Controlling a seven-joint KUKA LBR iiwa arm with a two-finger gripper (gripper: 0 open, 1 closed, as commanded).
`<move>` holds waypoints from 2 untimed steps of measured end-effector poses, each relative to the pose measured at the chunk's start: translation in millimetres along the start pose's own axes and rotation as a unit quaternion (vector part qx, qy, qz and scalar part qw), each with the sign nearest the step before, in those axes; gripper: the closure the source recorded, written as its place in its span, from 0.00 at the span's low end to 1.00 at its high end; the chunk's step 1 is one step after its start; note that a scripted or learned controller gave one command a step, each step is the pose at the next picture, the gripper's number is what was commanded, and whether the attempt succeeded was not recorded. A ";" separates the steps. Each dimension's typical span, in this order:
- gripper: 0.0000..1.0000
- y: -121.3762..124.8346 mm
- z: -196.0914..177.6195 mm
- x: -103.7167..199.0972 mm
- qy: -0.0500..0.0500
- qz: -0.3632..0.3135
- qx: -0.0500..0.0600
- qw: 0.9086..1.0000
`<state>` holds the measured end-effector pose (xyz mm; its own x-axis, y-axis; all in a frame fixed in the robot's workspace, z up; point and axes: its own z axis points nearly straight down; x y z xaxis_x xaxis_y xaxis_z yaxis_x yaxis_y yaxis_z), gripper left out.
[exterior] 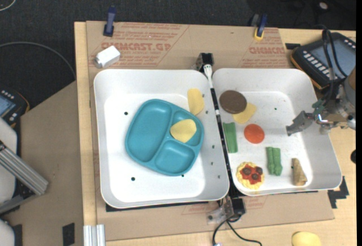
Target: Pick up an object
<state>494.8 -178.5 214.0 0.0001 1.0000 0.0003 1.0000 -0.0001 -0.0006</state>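
- A small white block [107, 56] is sitting on the bench [169, 41] at the far left corner, just outside the left bin [107, 143].
- Two blue clamps [110, 20] are gripping the far edge of the bench, one near each bin.
- In the left bin a teal divided plate [150, 137] is lying tilted, and a pale yellow piece [183, 130] is resting in its right-hand compartment.
- A second yellow piece [195, 101] is leaning just beyond the plate, against the bin's right wall.
- Crossing into the right bin [266, 76]: a long green piece [229, 137] is lying near the left wall.
- A brown disc [232, 101] is sitting near the far side, overlapping a yellow wedge [245, 113].
- An orange-red round piece [254, 134] is lying in the middle, apart from the rest.
- Toward the near edge, a little pizza [250, 175] with dark toppings is sitting beside a green pod-like piece [274, 160], and a tan brown piece [298, 172] is lying further right.
- The gripper [298, 123] is reaching in over the right wall, hanging above bare bin floor, well apart from the orange-red piece.
- Its fingers are dark and small here; I cannot tell whether they are open or closed, and nothing is showing between them.
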 end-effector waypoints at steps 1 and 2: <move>0.00 -14.8 -47.2 86.1 0.001 -0.005 -0.003 1.000; 0.00 -17.1 19.0 195.1 0.003 -0.006 0.005 1.000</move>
<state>477.6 16.6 195.1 -0.0119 0.9999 0.0058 0.9999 0.0120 -0.0097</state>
